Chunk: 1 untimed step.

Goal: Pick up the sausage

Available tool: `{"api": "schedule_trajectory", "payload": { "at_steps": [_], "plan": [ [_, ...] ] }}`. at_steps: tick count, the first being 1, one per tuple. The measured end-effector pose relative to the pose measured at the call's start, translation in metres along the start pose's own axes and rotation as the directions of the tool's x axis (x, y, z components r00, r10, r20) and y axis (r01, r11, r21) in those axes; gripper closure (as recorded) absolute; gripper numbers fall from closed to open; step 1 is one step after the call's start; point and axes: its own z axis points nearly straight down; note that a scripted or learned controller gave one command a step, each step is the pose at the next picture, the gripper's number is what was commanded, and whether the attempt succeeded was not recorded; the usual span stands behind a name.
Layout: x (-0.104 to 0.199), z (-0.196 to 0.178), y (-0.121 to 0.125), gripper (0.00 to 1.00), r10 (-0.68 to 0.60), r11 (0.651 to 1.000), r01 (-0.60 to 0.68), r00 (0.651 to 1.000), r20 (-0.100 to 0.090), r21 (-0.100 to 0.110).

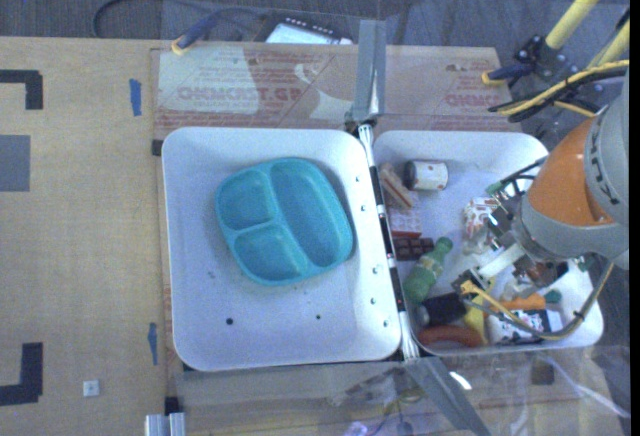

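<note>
Starting at the left bin [190,324], a teal divided plate [286,221] sits alone. Across the divider, the sausage [396,189] lies at the right bin's [470,142] left wall, beside a white can [428,174]. Further right, the claw [492,276] hovers low over clutter; its state I cannot tell. My call: lift clear, shift up-left, align with the sausage's length, descend gently.

Mirrored, unreadable red lettering on the clear panel [240,89].
</note>
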Motion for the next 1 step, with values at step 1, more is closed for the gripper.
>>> {"api": "schedule_trajectory", "payload": {
  "at_steps": [1],
  "plan": [
    [0.0668, 0.0123, 0.082, 0.0, -0.328, 0.945, 0.327, 0.944, 0.025, 0.025]
  ]
}}
